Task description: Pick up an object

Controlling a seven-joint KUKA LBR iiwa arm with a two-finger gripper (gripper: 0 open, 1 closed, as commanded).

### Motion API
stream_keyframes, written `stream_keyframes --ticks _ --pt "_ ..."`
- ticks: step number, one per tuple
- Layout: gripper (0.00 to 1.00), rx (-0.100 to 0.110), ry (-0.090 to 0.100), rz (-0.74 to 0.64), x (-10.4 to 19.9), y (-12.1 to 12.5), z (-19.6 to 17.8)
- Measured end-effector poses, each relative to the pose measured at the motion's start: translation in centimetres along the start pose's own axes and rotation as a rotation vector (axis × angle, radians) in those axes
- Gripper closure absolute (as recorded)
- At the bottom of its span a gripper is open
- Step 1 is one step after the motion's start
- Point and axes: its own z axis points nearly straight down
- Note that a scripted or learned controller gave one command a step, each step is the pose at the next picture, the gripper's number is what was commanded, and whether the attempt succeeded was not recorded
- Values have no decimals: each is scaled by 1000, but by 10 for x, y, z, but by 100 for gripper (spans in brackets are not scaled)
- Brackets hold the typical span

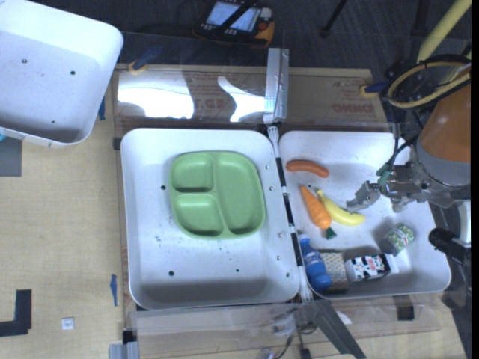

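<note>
A robot arm's end effector [364,195] hangs low in the right bin [426,271], its tips just beside a banana [340,212]; whether they are spread or closed cannot be told. The smooth, curved yellow fruit lies against a tapered orange carrot [316,208], so a closing grip could slide off or nudge both aside. Nearby lie a glossy sausage [307,168], a blue bottle [316,266] and a printed carton [370,267]. A matte green divided plate [218,194] sits in the left bin [142,223].
</note>
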Motion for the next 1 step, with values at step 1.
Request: stream_keyframes --ticks 1 --pt "0 -9 -2 28 4 48 117"
